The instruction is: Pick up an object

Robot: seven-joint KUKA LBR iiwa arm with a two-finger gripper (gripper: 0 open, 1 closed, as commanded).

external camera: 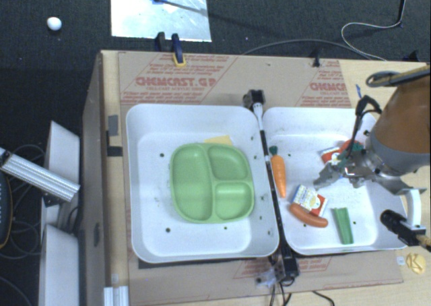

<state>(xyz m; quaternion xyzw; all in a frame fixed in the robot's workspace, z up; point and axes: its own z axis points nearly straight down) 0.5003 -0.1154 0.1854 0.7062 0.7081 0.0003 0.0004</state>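
Gripper (328,178) hovers low in the right bin (296,244), its state unclear, lined up over the small packet (308,199) near the sausage (308,216).

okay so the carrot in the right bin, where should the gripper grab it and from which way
Probably across the thick orange middle of the carrot, coming straight down from above. It lies flat and lengthwise close beside the divider wall between the bins, green top toward the far end. Fingers would straddle its narrow width, though the divider side looks tight. The gripper sits further right, over the small carton.
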